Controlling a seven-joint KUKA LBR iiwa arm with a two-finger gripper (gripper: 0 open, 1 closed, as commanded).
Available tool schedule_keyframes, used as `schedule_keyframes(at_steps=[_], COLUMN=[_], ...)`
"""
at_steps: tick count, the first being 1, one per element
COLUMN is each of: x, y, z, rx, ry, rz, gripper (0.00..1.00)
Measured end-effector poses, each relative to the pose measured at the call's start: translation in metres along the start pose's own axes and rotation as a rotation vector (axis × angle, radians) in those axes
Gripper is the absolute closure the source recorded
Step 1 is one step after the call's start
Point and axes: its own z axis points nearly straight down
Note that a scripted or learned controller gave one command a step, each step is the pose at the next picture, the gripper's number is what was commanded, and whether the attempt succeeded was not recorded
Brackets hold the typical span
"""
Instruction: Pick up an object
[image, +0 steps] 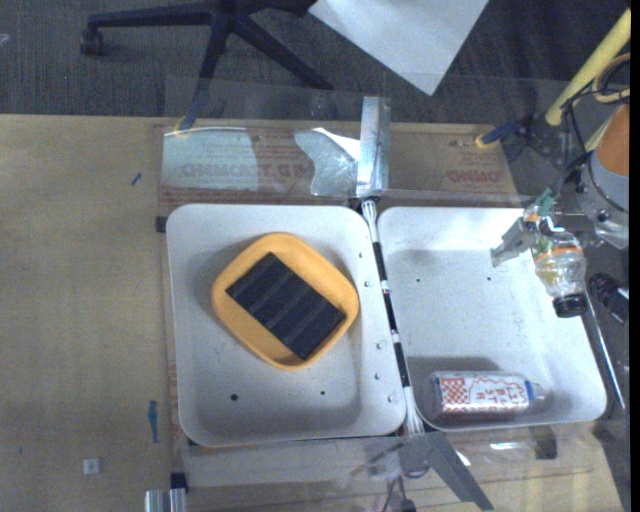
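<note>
tube: red-and-white patterned tube (485, 391) is lying on its side along the near wall of the right bin (450, 300), well apart from the gripper
pad: orange pad with a black ribbed top (285, 299) is sitting mid left bin (200, 380)
bottle: small clear bottle (558, 268), dark cap pointing near, is hanging between the fingers
gripper: gripper (545, 235) is clamping the bottle over the right bin's right edge
arm: reaching in from the right
</note>
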Motion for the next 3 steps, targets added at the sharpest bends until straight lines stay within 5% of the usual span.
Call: schedule_keyframes(at_steps=[1,2,3], x=[0.060,0.056,0.087], y=[0.003,0.002,0.024], z=[0.157,0.148,0.058], rx=[-0.004,-0.005,-0.004], ry=[-0.002,-0.003,-0.002], rz=[0.005,0.012,-0.210], gripper=[0.00,1.00,1.00])
